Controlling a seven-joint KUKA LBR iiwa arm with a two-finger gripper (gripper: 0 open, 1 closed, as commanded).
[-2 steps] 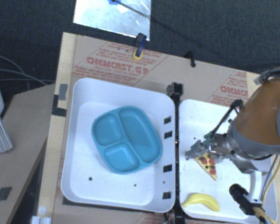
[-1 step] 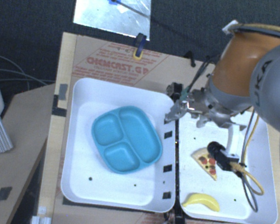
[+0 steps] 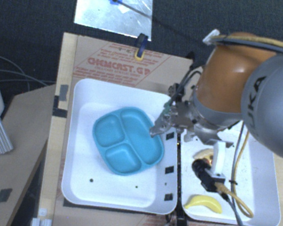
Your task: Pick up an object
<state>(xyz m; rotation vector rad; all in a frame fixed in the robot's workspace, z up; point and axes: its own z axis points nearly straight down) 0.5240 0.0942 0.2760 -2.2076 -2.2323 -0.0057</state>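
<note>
1. Centrally, I see a blue divided plate [image 3: 127, 140] lying flat in the left bin [image 3: 78, 180].
2. My gripper [image 3: 159, 129] hovers at the plate's right rim; nothing sits between its tips, though I cannot tell their spread.
3. Right bin [image 3: 269, 205] holds a yellow banana [image 3: 204, 203].

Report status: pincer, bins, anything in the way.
Pincer low over blue divided plate's right rim, grip unclear. Plate in left bin. Banana in right bin. Arm overhangs the divider.
</note>
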